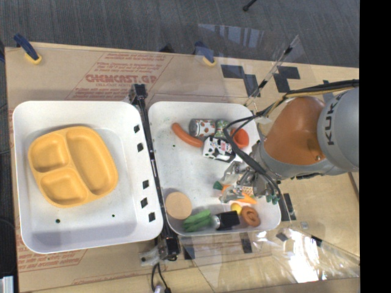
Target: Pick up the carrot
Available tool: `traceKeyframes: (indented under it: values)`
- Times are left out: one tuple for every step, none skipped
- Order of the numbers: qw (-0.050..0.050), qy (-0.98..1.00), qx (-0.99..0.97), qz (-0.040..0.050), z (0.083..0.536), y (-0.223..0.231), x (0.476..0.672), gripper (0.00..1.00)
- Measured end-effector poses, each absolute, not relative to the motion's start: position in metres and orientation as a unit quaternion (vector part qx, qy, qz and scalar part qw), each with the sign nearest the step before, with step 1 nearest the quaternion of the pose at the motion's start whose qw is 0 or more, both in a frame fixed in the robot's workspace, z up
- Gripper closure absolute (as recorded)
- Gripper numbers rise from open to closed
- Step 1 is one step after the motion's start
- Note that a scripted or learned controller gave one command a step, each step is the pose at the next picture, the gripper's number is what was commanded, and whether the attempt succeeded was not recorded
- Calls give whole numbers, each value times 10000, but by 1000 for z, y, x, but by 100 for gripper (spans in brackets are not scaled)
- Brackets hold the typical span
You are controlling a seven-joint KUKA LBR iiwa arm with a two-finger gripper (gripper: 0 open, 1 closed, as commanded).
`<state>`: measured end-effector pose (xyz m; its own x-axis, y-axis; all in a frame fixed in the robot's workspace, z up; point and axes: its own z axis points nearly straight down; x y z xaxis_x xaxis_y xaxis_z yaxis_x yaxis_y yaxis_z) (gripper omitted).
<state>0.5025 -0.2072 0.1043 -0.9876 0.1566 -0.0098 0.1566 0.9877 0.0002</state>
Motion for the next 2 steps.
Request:
traceKeyframes:
  values:
    - [27, 9938, 1110, -7, 126, -203, 492, 100]
    - [7, 9705, 2410, -1, 136, -211, 478, 100]
